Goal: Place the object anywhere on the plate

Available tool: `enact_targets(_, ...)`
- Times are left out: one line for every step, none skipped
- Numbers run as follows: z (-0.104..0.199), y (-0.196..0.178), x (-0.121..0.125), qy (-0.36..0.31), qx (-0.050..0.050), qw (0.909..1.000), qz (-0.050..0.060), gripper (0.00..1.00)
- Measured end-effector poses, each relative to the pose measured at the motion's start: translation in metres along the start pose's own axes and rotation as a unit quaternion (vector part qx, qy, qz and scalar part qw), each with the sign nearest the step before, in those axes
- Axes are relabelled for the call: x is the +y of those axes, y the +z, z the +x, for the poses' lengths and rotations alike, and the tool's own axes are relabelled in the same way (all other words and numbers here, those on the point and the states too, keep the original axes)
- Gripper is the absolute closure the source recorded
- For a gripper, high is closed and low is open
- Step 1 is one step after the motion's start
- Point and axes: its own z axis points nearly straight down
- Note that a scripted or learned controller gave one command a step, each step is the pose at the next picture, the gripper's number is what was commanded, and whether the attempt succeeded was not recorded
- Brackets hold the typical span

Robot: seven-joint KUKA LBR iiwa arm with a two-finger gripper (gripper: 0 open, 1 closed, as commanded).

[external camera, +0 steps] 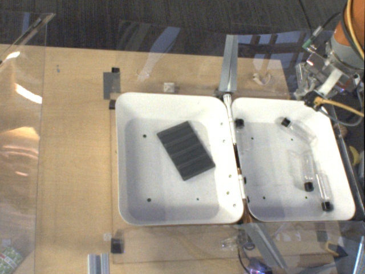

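A dark grey ribbed plate [186, 150] lies flat and turned at an angle in the left bin [128, 210]. The right bin [342, 210] holds several clear plastic tubes with black caps: one [296, 129] near the back, two more [308, 173] [323, 193] along the right side. A small black piece [239, 123] sits at that bin's back left corner. My gripper [319, 87] hangs at the upper right, above the back right corner of the right bin and away from every tube. I see nothing held in it.
A metal divider post [229, 67] runs back from the gap between the bins. Small black blocks [116, 72] [116, 245] sit on the wooden bench left of the left bin. A yellow cable [342, 104] trails past the right bin's edge.
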Motion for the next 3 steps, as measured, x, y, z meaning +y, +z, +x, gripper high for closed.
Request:
enact_targets(0.009, -0.034, -0.043, 0.114, 0.001, 0.9935, -0.001, 1.0)
enact_targets(0.031, -0.048, -0.07, 0.32, 0.001, 0.9475, 0.0, 1.0)
enact_targets(0.04, -0.019, -0.03, 0.256, 0.0, 0.9666, 0.0, 1.0)
